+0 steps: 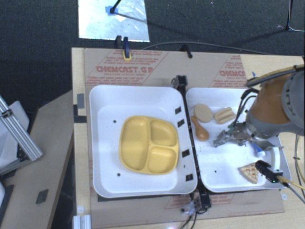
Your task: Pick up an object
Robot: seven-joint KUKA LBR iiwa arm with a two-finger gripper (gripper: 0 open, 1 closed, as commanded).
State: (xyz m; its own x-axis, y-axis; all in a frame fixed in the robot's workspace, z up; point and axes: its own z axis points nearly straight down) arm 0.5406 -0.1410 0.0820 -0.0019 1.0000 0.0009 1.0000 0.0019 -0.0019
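Both white bins (143, 97) appear to be smooth moulded plastic with a slight sheen. The yellow divided plate (148, 144) looks like matt plastic. The bench top (157, 66) reads as flat printed cardboard, dull-surfaced. The sheet (113, 12) beyond it is reflective, metallic-looking foil. The dark floor (38, 42) looks rough and textile-like. The gripper (224, 138) appears to be bare grey metal.
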